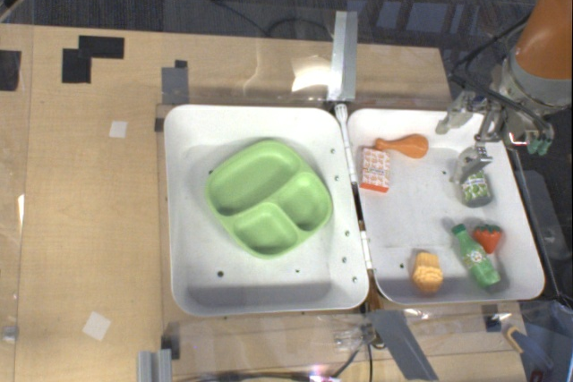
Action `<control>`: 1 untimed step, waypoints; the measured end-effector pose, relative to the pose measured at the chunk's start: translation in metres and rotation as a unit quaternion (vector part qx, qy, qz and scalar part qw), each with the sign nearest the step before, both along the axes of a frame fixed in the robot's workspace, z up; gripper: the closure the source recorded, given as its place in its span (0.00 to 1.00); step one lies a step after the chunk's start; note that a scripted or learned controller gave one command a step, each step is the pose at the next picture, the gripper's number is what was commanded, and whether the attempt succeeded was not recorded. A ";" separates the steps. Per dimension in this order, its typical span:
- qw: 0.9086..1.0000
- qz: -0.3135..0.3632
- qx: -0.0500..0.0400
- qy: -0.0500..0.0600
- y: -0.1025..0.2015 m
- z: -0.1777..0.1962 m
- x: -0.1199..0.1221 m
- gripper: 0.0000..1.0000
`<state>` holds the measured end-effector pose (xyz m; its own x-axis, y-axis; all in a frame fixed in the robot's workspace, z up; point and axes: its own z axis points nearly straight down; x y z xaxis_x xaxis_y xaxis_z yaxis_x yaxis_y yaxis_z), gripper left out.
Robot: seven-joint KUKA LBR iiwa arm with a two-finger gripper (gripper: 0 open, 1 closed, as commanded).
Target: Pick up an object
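Note:
In the right bin [403,219] lie an orange drumstick [403,146], a red and white packet [375,169], a small clear bottle with a green label [475,185], a green bottle [475,257], a red strawberry [488,238] and a yellow corn piece [428,271]. My gripper [468,131] hangs over the bin's far right corner, just beyond the small clear bottle. Its two fingers stand apart, open, with nothing between them.
The left bin [192,273] holds a green divided plate [269,197]. A metal post [344,58] rises behind the seam between the bins. The arm's orange band [548,36] sits at the right edge, above the bin's far corner.

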<state>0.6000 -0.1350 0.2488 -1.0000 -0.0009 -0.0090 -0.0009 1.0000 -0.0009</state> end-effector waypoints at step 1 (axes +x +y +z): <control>0.999 -0.045 0.000 0.000 -0.040 -0.154 -0.090 0.00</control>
